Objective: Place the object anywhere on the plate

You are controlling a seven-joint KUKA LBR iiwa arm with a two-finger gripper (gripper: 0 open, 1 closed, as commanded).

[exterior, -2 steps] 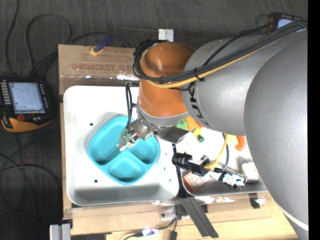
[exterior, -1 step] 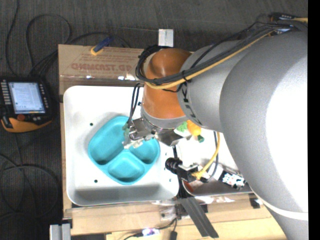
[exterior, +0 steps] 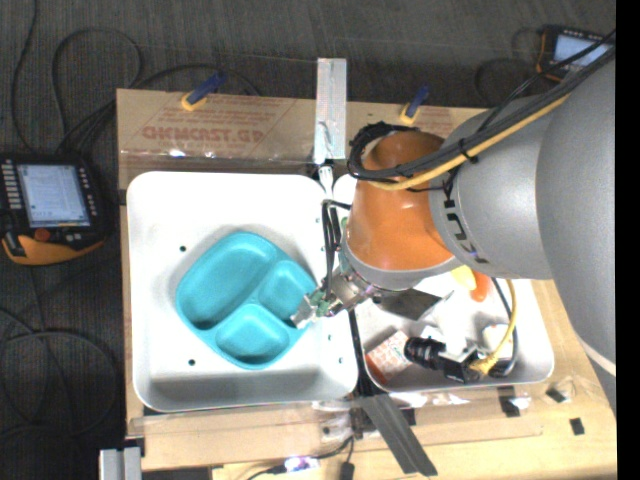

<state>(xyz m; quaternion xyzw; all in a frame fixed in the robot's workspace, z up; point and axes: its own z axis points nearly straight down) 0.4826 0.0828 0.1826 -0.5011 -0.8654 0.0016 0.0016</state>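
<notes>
A teal plate with three compartments lies tilted in the left white bin. My gripper hangs under the orange-banded wrist, right at the plate's right rim and close to the wall between the two bins. A small pale green thing shows at the gripper's tip, over the plate's right edge. Whether the gripper holds it is not clear. The wrist hides much of the right bin's left half.
The right bin holds a small orange thing, a red-brown packet near its front left, and a white thing. A tablet lies left of the bench, on the floor among cables.
</notes>
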